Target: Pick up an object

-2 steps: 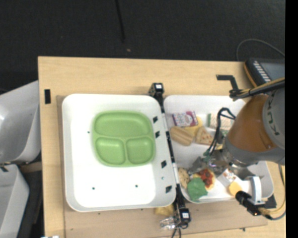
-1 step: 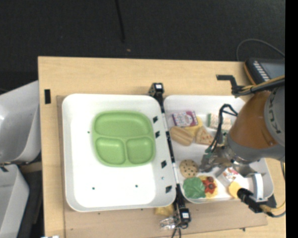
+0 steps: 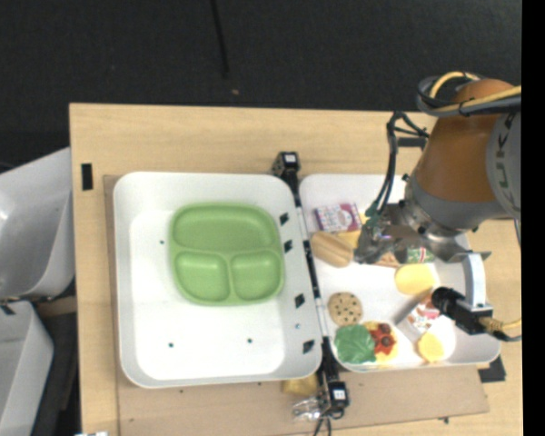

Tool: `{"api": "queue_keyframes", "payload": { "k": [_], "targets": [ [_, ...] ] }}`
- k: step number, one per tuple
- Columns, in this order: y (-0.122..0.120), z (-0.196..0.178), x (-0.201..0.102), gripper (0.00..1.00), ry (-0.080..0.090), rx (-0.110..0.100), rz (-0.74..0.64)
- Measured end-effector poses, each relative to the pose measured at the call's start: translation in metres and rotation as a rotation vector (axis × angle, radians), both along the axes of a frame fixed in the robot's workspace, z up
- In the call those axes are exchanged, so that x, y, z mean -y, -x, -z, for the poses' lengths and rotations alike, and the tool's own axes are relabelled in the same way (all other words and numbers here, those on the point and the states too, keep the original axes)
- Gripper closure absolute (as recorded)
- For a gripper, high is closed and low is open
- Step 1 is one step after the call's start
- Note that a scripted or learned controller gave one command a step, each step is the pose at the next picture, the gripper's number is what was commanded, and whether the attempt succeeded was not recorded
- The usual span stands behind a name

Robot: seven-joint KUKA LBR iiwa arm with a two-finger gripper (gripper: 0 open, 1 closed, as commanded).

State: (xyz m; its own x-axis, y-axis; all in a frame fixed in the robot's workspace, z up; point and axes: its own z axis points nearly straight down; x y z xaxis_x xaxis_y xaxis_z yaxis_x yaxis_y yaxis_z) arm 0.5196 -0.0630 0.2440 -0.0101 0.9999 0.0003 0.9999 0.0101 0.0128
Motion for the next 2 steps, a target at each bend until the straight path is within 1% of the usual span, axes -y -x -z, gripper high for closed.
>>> {"api": "queue_keyframes", "payload": {
  "k": [1,2],
  "targets": [
    [0.014,-0.069,-0.097,1.0,-0.002,-0.008,-0.003],
    [0.028,-0.174,-0.082,1.0,0.002,-0.004,0.008]
  ]
}}
